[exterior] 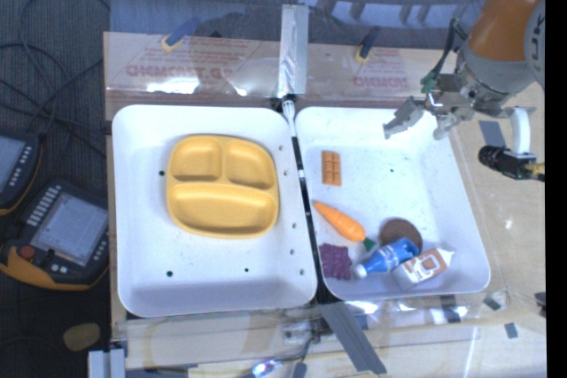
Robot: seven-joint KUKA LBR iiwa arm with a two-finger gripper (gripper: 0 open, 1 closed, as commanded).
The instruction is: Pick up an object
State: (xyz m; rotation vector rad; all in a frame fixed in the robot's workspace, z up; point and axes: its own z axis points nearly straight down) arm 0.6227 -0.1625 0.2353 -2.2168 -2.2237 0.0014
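My gripper [416,121] hangs over the far right corner of the right bin [461,190], its two fingers spread open with nothing between them. Well below it in that bin lie an orange waffle-like block [331,167], a carrot [340,221], a purple grape bunch [335,260], a blue bottle [387,258], a brown round piece [400,231] and a small white carton [423,266]. The nearest of these, the orange block, sits to the gripper's lower left, apart from it.
The left bin [133,208] holds a yellow divided plate [221,185]. A metal divider post [292,49] rises at the back between the bins. Cables and a teach pendant [53,235] lie off the bench's left side.
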